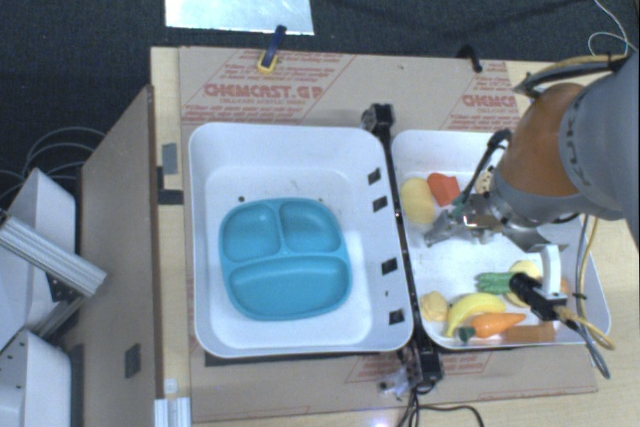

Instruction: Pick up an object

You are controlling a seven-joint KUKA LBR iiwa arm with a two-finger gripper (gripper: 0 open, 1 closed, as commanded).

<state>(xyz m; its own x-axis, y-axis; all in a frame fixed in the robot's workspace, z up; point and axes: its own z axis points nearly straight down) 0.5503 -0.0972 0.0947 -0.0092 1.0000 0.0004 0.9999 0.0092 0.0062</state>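
- Nearest edge of the right bin (450,265): a banana (468,308), an orange carrot (492,323) and a small pale lump (433,303) lie crowded together. A green piece (495,282) lies just behind them.
- Mid bin: the gripper (436,235) sits low over bare white floor, pointing toward the divider between the bins. Whether it is released or clenched cannot be told from this angle. Nothing is seen in its grasp.
- Beyond the gripper: a rounded yellow fruit (418,200) lies near its tip, against the divider wall. A red-orange piece (443,185) lies just beside the fruit.
- Left bin (290,150): holds a blue divided plate (287,287).
- Far side: printed cardboard sheet (300,90) under both bins.
- Assessment: the step in hand appears to be the approach, with no pick yet made. The yellow fruit is the closest candidate.
- Next move, as judged: line the gripper up over one item, descend, close, then lift. The fruit sits close to the wall, so a miss is a risk.
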